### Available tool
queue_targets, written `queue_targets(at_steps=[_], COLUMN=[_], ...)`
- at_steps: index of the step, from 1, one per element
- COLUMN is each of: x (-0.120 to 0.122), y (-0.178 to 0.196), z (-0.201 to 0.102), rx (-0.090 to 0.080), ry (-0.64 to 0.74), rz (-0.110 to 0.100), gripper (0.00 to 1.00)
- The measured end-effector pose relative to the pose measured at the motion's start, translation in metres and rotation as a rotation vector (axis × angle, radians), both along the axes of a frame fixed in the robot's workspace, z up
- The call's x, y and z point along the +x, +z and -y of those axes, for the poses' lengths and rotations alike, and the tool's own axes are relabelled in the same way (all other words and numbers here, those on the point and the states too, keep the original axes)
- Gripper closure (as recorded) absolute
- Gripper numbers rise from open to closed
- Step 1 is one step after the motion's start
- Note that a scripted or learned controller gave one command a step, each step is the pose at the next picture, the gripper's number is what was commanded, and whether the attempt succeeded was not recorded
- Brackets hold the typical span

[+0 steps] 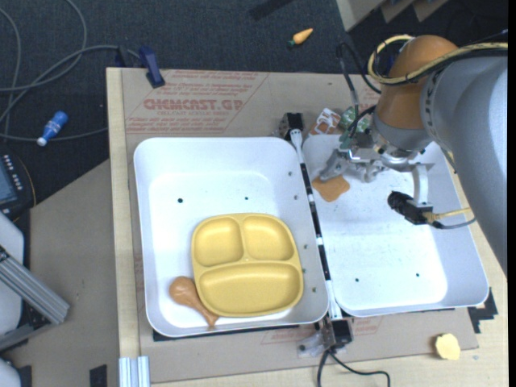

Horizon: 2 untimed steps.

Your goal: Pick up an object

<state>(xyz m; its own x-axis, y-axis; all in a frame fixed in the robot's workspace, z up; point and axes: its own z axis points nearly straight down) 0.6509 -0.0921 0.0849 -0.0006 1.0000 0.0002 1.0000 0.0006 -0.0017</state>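
- The grey arm [472,95] enters from three o'clock, its orange band [411,75] above the wrist.
- The gripper [355,168] points toward nine o'clock.

Red print reading "CHEMCAST GP" stands on the brown board [201,95] beneath the bins.

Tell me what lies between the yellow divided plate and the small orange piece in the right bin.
The bins' adjoining rims, seen in the camera view, between plate and orange piece.

You cannot tell how the gripper [347,168] stands; the wrist covers it. The orange piece [332,188] below is too blurred to name (perhaps food). The yellow tray [246,264] partly hides the drumstick toy [190,294].
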Motion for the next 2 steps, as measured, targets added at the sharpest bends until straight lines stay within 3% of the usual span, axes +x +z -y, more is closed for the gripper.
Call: queue_targets(at_steps=[2], x=[0.0161], y=[-0.0001], z=[0.0018], rx=[-0.001], ry=[0.001], rz=[0.005], gripper=[0.00])
